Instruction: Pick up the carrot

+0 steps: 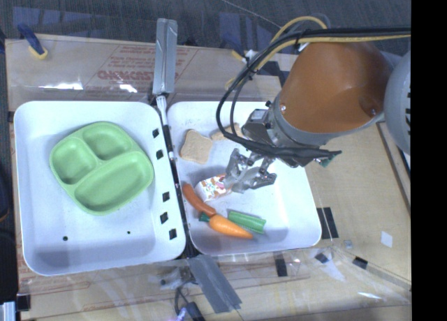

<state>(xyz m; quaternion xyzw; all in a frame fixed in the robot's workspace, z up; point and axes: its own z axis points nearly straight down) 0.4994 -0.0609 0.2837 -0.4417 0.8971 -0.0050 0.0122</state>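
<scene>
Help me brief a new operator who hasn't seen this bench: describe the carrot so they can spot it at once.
Look in the right bin, the one under the arm, not the one holding the green plate. Near its front edge lies the carrot, below the tool. It is plain orange and tapered with a green stub, unlike the green vegetable touching it and the redder sausage-like piece beside it.

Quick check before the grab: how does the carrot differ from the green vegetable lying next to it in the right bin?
The carrot is orange with a green stem end and tapers to a point; the green vegetable is plain green and blunt-ended. The carrot lies nearer the bin's front wall; the green vegetable sits just behind it, touching. Both lie flat, slanted much the same way, below the gripper.
</scene>
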